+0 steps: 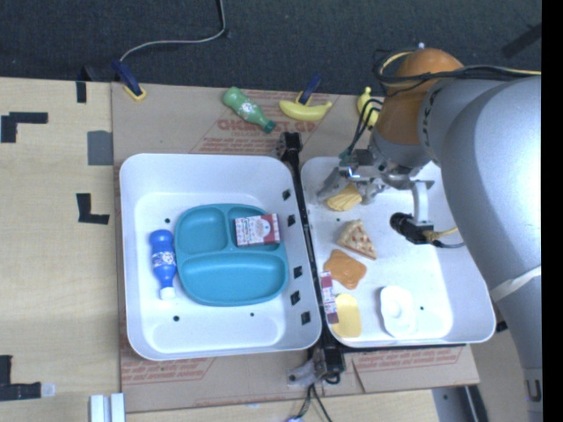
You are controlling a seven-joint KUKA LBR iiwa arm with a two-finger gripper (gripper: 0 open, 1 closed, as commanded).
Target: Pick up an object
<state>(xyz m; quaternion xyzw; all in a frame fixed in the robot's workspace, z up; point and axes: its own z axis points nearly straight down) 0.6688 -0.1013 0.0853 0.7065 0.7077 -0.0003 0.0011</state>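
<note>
- The cardboard sheet (237,130) under the two bins bears faded red printing just behind the left bin (141,174); the letters are too blurred to read.
- The small carton (257,230) on the blue tray (230,255) has a red and white label, unreadable.
- The blue bottle (162,260) left of that tray carries a white label, unreadable.
</note>
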